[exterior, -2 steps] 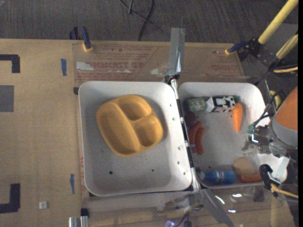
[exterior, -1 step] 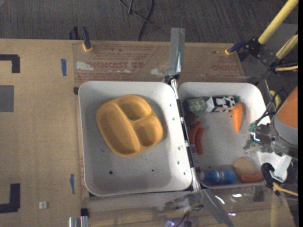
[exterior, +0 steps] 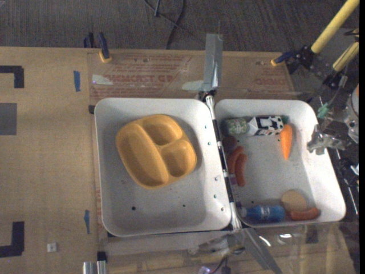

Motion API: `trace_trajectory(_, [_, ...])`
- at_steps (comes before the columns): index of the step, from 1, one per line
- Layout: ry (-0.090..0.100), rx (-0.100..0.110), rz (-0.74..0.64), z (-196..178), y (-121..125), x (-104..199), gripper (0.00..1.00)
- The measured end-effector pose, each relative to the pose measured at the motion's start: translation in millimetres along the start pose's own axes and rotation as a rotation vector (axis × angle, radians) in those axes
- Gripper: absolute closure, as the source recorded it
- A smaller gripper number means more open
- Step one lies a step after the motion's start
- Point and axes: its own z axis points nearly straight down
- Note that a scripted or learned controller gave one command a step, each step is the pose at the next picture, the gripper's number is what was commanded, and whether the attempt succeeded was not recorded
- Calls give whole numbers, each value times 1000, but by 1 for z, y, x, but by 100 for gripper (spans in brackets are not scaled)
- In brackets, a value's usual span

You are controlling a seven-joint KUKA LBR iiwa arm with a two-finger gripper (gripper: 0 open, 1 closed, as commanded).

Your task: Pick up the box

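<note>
Status: task not started in any visible sense. The box point(exterior: 261, 125), a small carton with a black-and-white cow pattern and a green end, lies on its side against the far wall of the right bin point(exterior: 329, 178), untouched.

The gripper point(exterior: 326, 141) sits at the right bin's outer edge, roughly over the rim. Jaws are blurred against the arm's metal parts; I cannot tell whether they are spread or pressed together. Nothing visible between them.

Layout relative to the jaws:
- Box: well apart, across the bin toward the divider and slightly toward the far wall.
- Carrot point(exterior: 286, 141): between the jaws and the box, its top touching or just beside the box's patterned end.
- Two red sausages point(exterior: 238, 164): beyond the carrot, near the divider.
- Blue bottle point(exterior: 263, 213), round biscuit-like piece point(exterior: 294, 200) and another sausage point(exterior: 303, 213): along the near wall, off the line to the box.
- Yellow divided plate point(exterior: 156, 149): in the left bin point(exterior: 114, 210), far side, not relevant.

Remaining, by my judgement: everything. Traverse over the bin, descend on the box, close, lift. The carrot crowding the box's near end looks like the main risk; a grasp across the carton's middle should keep clear of it.
</note>
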Motion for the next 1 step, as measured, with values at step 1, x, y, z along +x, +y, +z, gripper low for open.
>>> trace_trajectory(1, [0,1,-1,0,0,0,0])
